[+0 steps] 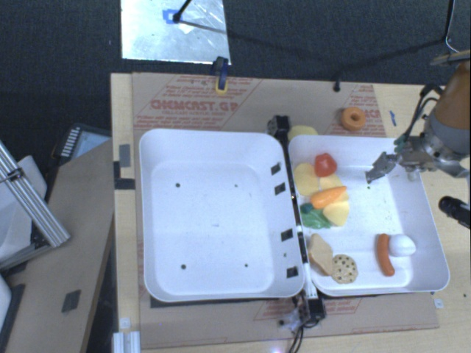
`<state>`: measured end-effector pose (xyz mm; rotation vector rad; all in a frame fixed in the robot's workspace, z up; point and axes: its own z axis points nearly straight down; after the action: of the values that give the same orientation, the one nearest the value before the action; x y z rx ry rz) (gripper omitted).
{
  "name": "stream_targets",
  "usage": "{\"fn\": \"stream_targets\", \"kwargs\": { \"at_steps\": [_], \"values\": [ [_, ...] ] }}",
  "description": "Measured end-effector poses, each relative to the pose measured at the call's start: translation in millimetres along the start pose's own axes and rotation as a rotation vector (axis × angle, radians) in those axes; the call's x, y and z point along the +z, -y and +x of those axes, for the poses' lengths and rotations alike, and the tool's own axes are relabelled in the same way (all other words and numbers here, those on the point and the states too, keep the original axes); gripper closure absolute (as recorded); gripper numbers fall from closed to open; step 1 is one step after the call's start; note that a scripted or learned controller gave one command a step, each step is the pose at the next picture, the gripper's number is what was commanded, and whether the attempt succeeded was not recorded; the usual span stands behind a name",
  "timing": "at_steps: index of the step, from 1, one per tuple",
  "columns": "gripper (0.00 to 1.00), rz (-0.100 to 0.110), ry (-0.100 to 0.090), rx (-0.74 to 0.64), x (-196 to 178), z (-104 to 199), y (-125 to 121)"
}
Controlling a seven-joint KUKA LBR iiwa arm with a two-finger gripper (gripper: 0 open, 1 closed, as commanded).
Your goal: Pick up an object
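Note:
The right bin [423, 226] holds several toy foods: a red tomato [324, 165], an orange carrot [329, 195] lying across yellow pieces [337, 212], a green piece [314, 218], a bread slice [320, 252], a cookie [344, 268], a sausage [384, 254] and a white egg [402, 245]. My gripper [381, 168] hangs over the upper right part of this bin, to the right of the tomato and apart from every item. The arm comes in from the right edge.
The left bin [213, 142] lies beside the right one, joined by a black divider [291, 197]. A donut [354, 118] and a yellow piece [302, 132] rest on the bench behind the right bin. A black object [456, 210] juts in at the right.

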<state>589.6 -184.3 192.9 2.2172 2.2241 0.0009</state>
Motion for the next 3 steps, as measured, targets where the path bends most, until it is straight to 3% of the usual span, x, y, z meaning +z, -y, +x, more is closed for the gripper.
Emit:
{"fn": "stream_targets", "kwargs": {
  "at_steps": [1, 2, 3],
  "values": [
    [0.0, 0.0, 0.0, 0.002, 97.9, 78.8, -2.8],
    [0.0, 0.004, -0.001, 0.006, 109.3, 35.9, 34.5],
    [0.0, -0.008, 0.001, -0.005, 106.8, 51.0, -44.8]
  ]
}}
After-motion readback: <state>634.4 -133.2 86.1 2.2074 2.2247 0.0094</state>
